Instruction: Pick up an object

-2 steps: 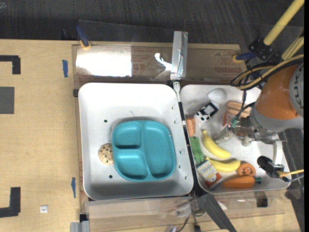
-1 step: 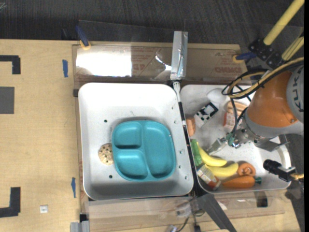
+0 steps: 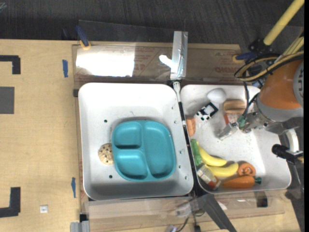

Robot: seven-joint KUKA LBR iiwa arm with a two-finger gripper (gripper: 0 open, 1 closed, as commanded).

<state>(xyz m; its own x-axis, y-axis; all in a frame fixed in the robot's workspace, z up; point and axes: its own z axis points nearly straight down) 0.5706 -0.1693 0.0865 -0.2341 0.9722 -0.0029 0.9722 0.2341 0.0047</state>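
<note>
the arm (image 3: 285, 93) comes in from the right, grey with an orange band, and reaches over the right bin (image 3: 270, 151). its claw (image 3: 231, 125) hangs low over the middle of that bin, just near of a brown block (image 3: 234, 105) by the far wall. whether the claw is open or closed i cannot tell, and nothing can be made out in its grip.

in the right bin a white rounded thing (image 3: 216, 95) sits in the far left part, and a black and white checked cube (image 3: 207, 111) lies just near of it. a small orange piece (image 3: 191, 126) rests against the bin's left wall. along the near side lie a banana (image 3: 215, 159), a green piece (image 3: 195, 149) touching its left end, a carrot (image 3: 237, 181) and a round orange thing (image 3: 246, 169) just beside the banana's right tip.

the left bin (image 3: 91, 129) holds a teal divided plate (image 3: 143, 149) in its middle, with a cookie (image 3: 105, 153) touching the plate's left edge.
</note>
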